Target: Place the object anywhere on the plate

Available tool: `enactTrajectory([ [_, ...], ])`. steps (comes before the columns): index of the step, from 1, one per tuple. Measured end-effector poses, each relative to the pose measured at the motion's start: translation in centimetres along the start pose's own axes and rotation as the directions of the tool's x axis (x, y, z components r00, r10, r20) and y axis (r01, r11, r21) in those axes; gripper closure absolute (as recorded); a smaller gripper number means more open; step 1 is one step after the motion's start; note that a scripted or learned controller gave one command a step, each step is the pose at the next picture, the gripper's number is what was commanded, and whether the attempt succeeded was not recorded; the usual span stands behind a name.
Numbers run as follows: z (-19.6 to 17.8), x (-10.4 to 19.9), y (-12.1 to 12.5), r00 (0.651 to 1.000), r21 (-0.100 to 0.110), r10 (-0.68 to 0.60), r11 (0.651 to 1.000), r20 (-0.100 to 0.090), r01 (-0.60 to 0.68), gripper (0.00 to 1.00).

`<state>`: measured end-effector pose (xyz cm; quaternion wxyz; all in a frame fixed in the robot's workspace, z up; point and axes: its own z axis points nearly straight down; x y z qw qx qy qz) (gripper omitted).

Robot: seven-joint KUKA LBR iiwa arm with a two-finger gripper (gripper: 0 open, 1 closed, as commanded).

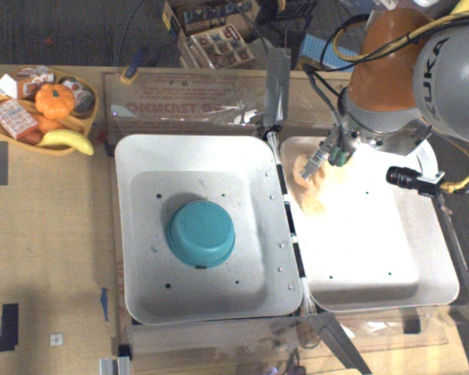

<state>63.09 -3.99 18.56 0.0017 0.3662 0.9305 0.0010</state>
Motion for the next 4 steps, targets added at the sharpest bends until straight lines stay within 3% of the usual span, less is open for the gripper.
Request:
enactTrajectory([
  [1, -4.0, -0.2, 0.0, 1.0, -0.001, 0.003, 1.0, 0.002, -0.003, 1.0],
  [2, -4.2, 4.9, 0.0, 0.923, 0.0, -0.384, 0.923, -0.001, 0.384, 1.0],
  [3, -3.4, 9.1, 1.2, 0.734, -0.001, -0.679, 0.734, -0.001, 0.679, 1.0],
  [4, -3.7, 14.0, 2.5, 0.731, -0.001, -0.682, 0.731, -0.001, 0.682, 1.0],
])
